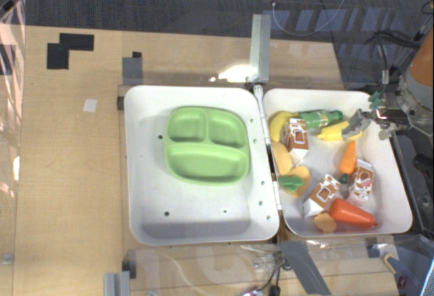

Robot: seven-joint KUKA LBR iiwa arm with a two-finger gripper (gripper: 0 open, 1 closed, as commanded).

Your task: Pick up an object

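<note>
**Claw at right bin's upper right, toys piled below**

Over the right bin, near its upper right corner, the claw sits by a yellow toy; fingers look spread, nothing seen between them. Right bin holds the pickable stuff: banana, green bottle, 1 small carrot, 1 bigger carrot at the front, 3 small brown-and-white cartons, plus a yellowish piece with a green top. Items lie close together, several touching. Left bin carries a green divided plate with 3 compartments, flat, roughly centered. Both bins rest side by side on the wooden surface.
</note>
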